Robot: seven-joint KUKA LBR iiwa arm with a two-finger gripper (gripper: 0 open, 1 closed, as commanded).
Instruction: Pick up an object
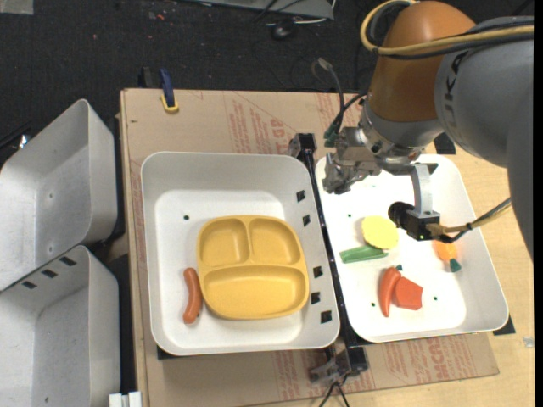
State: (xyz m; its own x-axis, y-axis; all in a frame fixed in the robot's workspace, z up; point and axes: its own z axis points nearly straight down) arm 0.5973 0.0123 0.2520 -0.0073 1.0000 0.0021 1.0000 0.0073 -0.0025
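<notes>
You've got just the one camera here, fixed above the bench [222,107] and looking down at a slant, far edge at the top. It sits far enough back that you get both white bins whole: left bin [161,193], right bin [475,227]. The arm [441,66] comes in from the right and looms big up top, so it's probably much closer to the lens. Dark floor shows past the bench's far edge.
</notes>
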